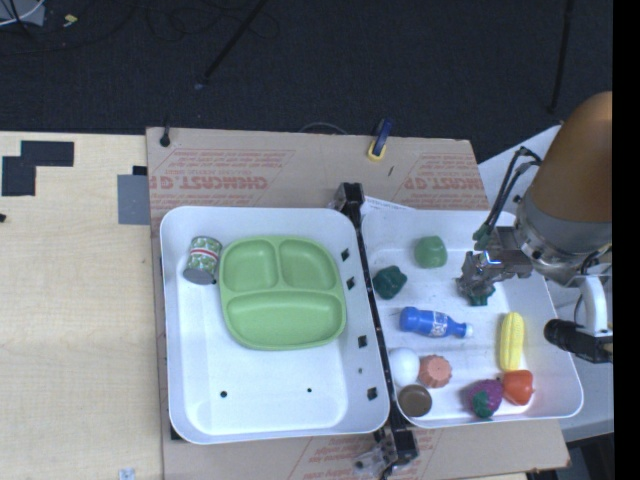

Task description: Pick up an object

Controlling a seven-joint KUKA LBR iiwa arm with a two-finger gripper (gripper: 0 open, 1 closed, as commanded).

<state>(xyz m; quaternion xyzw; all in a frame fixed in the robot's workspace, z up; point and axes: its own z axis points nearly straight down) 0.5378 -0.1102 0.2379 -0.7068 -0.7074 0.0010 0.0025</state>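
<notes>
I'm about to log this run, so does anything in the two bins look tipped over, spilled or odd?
The small green-labelled can lies on its side in the left white bin, beside the green divided plastic plate. The blue plastic bottle also lies flat in the right white bin. Nothing looks spilled or broken.

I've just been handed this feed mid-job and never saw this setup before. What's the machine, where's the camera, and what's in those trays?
The single camera sits above the bench and looks down at a slant. The arm, grey with an orange band, reaches in from the right; its gripper is low over the right bin, and I cannot tell whether it holds anything. That bin holds toy items: a green block, a dark green piece, a blue bottle, a yellow corn cob, a white egg, a pink piece, a brown disc, purple grapes and an orange piece. The left bin holds a green divided plate and a small can.
</notes>
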